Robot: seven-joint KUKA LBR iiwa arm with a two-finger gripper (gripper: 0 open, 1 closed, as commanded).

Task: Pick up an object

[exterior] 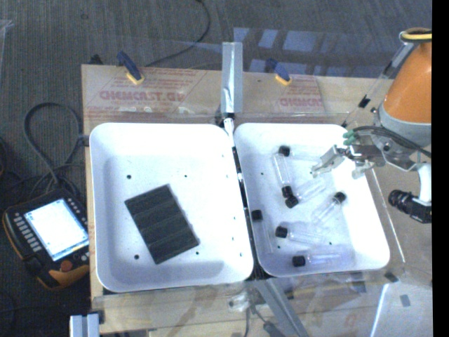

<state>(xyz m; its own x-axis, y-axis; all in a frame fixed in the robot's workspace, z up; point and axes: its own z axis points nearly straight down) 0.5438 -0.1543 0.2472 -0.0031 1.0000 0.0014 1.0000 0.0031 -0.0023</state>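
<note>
Several clear vials with black caps lie scattered in the right bin, hard to outline. The gripper hovers at upper right; its fingers blur together, state unclear.

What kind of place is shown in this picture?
Probably a robotics lab or test cell. An arm reaches over two white bins on a bench, one holding clear vials, the other a black pad. A teach pendant lies on the floor.
</note>
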